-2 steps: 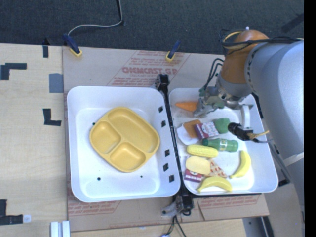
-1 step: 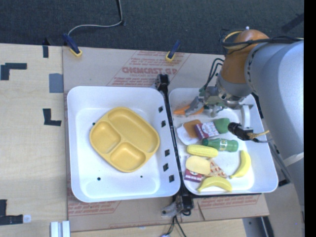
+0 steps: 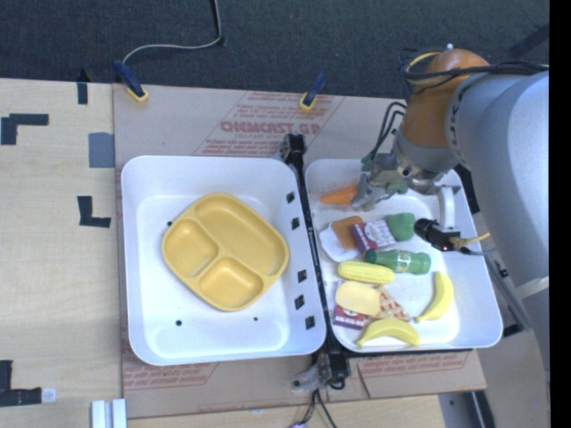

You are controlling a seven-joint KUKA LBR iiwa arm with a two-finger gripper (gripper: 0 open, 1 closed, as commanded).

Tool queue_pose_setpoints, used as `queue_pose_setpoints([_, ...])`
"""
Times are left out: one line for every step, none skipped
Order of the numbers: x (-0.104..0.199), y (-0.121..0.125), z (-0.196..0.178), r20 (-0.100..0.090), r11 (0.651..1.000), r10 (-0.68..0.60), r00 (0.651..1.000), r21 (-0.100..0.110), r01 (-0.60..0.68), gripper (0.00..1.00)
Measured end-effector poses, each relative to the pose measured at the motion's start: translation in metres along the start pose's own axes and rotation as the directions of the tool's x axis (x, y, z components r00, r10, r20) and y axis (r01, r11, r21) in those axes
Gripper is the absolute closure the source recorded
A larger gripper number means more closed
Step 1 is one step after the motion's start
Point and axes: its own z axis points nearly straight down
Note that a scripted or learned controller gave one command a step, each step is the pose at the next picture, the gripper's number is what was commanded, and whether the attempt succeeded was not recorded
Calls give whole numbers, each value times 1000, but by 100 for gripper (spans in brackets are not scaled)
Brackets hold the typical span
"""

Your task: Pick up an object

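- While the arm point(image 3: 486, 123) reaches in from the right of the frame, its gripper point(image 3: 385, 182) hangs low over the upper part of the right bin point(image 3: 473, 324), just beside the orange carrot-shaped toy point(image 3: 338, 196).
- Whether the pincer is released or clenched cannot be told from this angle; nothing is seen held in it.
- The right bin holds the candidates for picking: the carrot-shaped toy at its upper left, a brown piece point(image 3: 346, 230) below it, a small labelled packet point(image 3: 374, 234), two green items point(image 3: 401, 226) point(image 3: 403, 261), a corn cob point(image 3: 365, 273), a pale yellow block point(image 3: 357, 299), and two bananas point(image 3: 437, 297) point(image 3: 389, 332).
- These toys lie crowded, several touching, so a descent among them risks striking a neighbour; the carrot-shaped toy lies a little apart at the edge of the pile and so seems the readiest target.
- The left bin point(image 3: 143, 239) contains a yellow divided tray point(image 3: 225, 251), lying flat and slightly turned, well apart from the gripper; it is probably a drop-off place rather than a target.
- A black divider point(image 3: 306, 239) separates the bins, which rest on a cardboard sheet point(image 3: 259, 123) clamped at its upper edge by two blue-and-yellow clips point(image 3: 132, 82) point(image 3: 312, 96), presumably to keep the set-up from sliding.
- Judged from this arrangement, the pick is at the approach stage: no object is lifted yet.
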Motion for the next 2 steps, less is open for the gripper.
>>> queue_pose_setpoints([0,0,0,1,1000,0,1000,-1,0,0])
queue_pose_setpoints([0,0,-10,0,1000,-1,1000,0,1,100])
